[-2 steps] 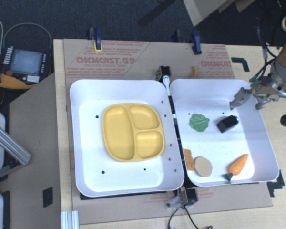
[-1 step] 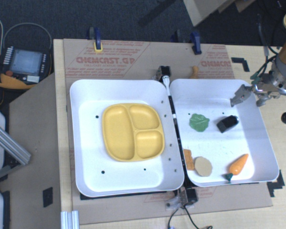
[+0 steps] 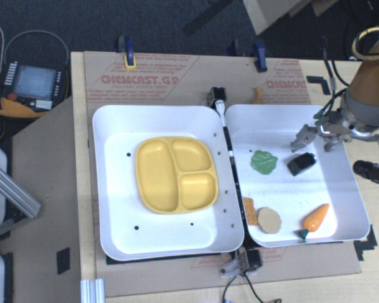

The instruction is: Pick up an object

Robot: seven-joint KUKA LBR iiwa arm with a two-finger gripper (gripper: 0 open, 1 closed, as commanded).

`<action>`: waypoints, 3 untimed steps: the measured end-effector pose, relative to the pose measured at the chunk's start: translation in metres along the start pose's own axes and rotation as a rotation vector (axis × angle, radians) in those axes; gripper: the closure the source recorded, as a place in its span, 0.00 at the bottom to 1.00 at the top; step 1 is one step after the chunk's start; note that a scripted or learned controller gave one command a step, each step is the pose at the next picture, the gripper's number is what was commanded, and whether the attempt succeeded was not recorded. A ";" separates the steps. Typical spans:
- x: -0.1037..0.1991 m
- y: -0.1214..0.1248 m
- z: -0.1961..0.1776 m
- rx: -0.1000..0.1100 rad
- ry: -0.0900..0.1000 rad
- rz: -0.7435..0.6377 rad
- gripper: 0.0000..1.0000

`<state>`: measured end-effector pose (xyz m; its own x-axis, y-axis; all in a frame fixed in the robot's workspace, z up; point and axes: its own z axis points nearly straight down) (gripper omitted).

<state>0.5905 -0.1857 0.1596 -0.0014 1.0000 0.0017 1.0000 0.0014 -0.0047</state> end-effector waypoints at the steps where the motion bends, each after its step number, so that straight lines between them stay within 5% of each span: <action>1: 0.004 0.001 0.042 -0.002 -0.001 0.000 0.00; 2: 0.004 0.001 0.076 -0.002 -0.001 0.001 0.00; 3: 0.004 0.002 0.064 -0.005 -0.002 0.001 1.00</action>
<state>0.5918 -0.1813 0.0952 -0.0007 1.0000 -0.0004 1.0000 0.0007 0.0000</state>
